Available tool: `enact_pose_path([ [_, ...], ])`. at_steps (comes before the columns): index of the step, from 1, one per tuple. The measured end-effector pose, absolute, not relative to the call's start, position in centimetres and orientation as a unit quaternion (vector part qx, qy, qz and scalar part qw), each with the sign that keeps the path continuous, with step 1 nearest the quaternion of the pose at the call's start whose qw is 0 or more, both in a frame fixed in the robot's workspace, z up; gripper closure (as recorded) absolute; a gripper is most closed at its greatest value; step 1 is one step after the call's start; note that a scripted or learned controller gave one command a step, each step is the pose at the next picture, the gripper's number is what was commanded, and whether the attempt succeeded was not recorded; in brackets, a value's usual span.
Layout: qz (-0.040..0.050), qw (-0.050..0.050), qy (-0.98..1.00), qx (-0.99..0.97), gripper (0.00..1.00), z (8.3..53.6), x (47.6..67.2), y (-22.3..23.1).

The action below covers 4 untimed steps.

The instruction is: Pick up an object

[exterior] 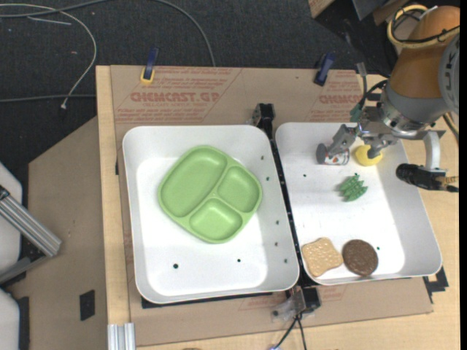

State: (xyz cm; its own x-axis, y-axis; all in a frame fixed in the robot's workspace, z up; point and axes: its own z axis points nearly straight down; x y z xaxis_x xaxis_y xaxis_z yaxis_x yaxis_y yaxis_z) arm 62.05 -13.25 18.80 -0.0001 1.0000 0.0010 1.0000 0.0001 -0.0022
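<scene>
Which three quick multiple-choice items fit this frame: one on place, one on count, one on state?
1. Where does the green divided plate lie?
A. in the left bin
B. in the right bin
C. on the cardboard outside both bins

2. How many compartments does that plate have?
A. two
B. three
C. five

3. How do the gripper's fingers stand?
A. shut on the round brown cookie
B. shut on the plate
C. spread, with nothing between them

Answers: 1 A, the plate sits inside the left bin. 2 B, one long section and two smaller ones show. 3 C, the fingers stand apart over the right bin, near a yellow object; the round brown cookie lies at the near edge.
</scene>
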Motion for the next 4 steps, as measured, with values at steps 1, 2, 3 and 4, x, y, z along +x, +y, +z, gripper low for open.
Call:
enact_pose_path([
  [1,0.0015,0.003,-0.707,-0.707,0.0,14.3,61.4,-12.8],
  [2,0.0017,0.003,-0.707,-0.707,0.0,9.0,61.3,-12.7],
  [3,-0.0006,0.0,-0.707,-0.707,1.0,10.5,61.5,-12.7],
  [4,-0.0022,-0.003,-0.708,-0.707,1.0,15.9,62.7,-12.7],
])
